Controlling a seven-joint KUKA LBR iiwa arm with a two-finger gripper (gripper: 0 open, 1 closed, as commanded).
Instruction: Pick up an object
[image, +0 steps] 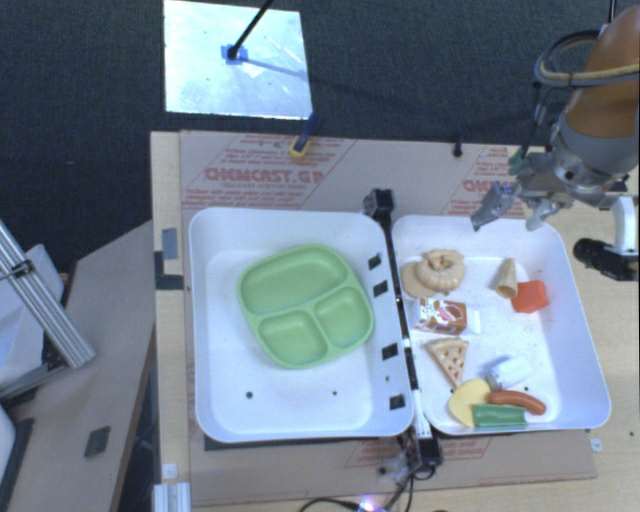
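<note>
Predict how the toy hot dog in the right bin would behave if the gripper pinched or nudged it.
The hot dog looks smooth and rounded, so it may roll or slip. It seems small and probably light. It touches the green piece, which might shift too.

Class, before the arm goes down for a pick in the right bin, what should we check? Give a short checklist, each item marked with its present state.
1. Hand above the right bin, at its far edge: ok.
2. Hand carrying nothing: ok, nothing shows between its fingers.
3. Fingers spread for a grasp: ok, they look apart.
4. Items in the right bin: ok, the pretzel, cone and orange block lie nearest.
5. A target standing apart: not ok for cone and block, which touch; the pretzel looks freer.
6. Green tray out of the way: ok, in the left bin.
</note>
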